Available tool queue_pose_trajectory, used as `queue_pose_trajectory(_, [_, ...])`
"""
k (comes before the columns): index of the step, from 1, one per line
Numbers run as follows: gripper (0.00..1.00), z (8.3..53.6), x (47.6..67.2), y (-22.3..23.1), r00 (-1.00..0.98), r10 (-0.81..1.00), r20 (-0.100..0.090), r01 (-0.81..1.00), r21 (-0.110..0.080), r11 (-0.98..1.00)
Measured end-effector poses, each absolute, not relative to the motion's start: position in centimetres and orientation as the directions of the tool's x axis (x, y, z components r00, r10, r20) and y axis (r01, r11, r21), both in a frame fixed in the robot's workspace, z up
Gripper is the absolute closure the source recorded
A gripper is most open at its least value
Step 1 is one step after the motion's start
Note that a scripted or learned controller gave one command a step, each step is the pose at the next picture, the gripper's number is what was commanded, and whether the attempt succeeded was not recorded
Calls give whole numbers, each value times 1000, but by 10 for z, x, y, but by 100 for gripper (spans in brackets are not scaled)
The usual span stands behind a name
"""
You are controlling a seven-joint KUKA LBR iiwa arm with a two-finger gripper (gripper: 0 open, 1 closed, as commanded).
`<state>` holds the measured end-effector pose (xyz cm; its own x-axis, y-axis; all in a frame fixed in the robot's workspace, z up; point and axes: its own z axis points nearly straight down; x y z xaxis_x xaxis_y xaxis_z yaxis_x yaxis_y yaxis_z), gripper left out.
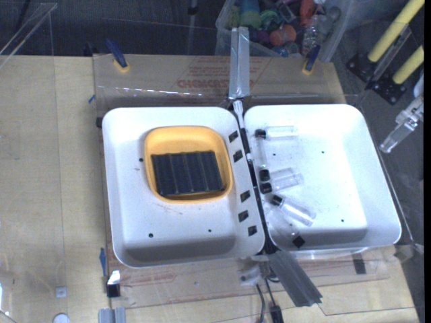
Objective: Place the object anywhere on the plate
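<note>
- Gripper [403, 130] sits at the far edge of the scene, just outside the rim of the nearer bin [350, 180], clear of both bins. Too little of it shows to tell whether it is open or closed. Nothing is seen held in it.
- Plate [153, 140], yellow, lies in the farther bin [124, 234], well apart from the gripper, across the nearer bin and the divider between the two.
- Dark ribbed block [186, 172] lies flat inside the plate, roughly centred, its edges within the raised rim. Judgement: if this is the task's object, it is placed, and the rim should keep it from sliding off.
- Three clear tubes with dark caps lie loose in the nearer bin, between gripper and plate: one [279, 132] toward the back, two [286, 178] [295, 212] close to the divider. All are on their sides and none touches the plate.
- Judgement: the gripper's position outside the bins suits a parked or retracted pose, leaving the view of both bins open.
</note>
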<state>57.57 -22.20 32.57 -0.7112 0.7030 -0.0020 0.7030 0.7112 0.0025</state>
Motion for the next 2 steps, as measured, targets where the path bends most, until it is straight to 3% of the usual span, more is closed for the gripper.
queue_pose_trajectory(1, [0,335,548,-222,-692,722,-1,722,2,692])
queue_pose_trajectory(2, [0,330,539,-222,-699,715,-2,715,2,699])
